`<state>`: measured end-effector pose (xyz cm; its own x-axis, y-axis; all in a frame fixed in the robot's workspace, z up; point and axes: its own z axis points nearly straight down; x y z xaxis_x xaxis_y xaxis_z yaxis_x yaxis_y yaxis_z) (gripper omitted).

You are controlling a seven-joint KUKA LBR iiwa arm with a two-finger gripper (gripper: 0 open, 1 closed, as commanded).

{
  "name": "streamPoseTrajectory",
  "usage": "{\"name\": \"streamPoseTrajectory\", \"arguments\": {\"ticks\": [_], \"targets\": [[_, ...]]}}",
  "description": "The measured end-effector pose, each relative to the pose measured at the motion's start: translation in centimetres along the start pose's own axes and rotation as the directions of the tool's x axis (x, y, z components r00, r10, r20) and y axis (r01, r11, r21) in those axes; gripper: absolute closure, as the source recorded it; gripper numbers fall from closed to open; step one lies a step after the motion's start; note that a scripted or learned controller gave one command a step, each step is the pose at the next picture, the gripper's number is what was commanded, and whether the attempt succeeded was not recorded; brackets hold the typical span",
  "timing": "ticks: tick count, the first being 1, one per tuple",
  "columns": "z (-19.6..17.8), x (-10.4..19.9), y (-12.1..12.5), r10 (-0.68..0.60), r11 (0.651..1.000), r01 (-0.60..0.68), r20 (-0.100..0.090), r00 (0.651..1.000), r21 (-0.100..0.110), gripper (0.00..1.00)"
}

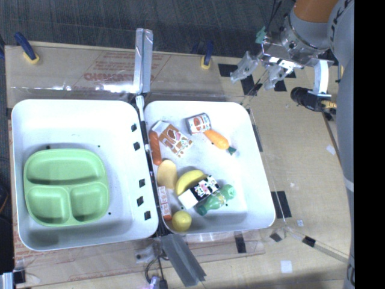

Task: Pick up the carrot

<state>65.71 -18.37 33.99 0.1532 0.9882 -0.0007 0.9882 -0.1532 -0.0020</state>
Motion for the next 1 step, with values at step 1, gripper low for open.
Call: {"name": "streamPoseTrajectory", "arguments": {"ticks": [1], "targets": [[14.79, 1.3, -0.16, -0.206, 0.978, 0.206, -0.001, 0.978, 0.002, 0.0]]}}
